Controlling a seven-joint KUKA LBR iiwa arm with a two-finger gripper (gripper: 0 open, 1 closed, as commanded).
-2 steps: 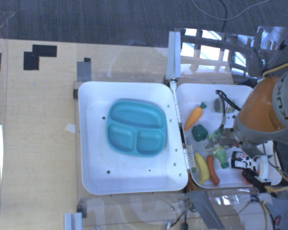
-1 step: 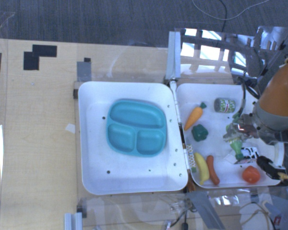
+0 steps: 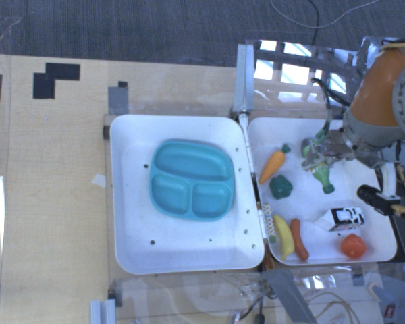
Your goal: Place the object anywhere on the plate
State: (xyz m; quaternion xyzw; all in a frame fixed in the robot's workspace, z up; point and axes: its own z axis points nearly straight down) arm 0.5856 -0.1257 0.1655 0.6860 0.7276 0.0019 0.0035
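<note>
Gripper (image 3: 318,155) over right bin (image 3: 385,248); finger state: cannot tell.
Green bottle (image 3: 323,177) lay directly below, long axis toward 5 o'clock; plate (image 3: 191,179) at 9 o'clock.

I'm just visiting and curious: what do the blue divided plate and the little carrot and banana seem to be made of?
The blue three-compartment plate looks like moulded plastic: uniform colour, rounded ridges, soft sheen. The small orange carrot with a green top and the yellow banana appear to be toy food, probably plastic or rubber, judging by their flat, even colours. The shallow white bins look like smooth plastic too.

plate (image 3: 191,179) in left bin (image 3: 131,248) | carrot (image 3: 273,165), banana (image 3: 282,237) in right bin (image 3: 385,248)
</note>
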